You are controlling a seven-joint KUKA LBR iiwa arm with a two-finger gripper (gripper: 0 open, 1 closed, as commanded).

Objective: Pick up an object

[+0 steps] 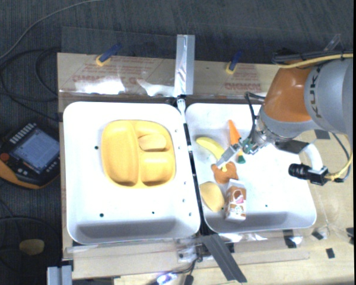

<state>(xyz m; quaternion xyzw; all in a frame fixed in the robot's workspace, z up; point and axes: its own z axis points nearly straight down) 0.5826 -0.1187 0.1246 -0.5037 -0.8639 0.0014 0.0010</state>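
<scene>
My hand (230,158) hovers just above the orange toy (224,172), grip unclear; it looks light and stiff, best pinched mid-body.

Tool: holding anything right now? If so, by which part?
Cannot tell. The tool sits low in the right bin, its tip right at the orange toy, beside the banana; no object visibly sits between its fingers.

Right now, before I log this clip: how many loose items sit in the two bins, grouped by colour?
Yellow: 3 (compartment tray in the left bin, banana, pale rounded piece)
Orange: 2 (carrot, lumpy toy)
White with brown and pink print: 1 (small carton)
Total: 6. A small green bit near the gripper is too small to identify.
</scene>
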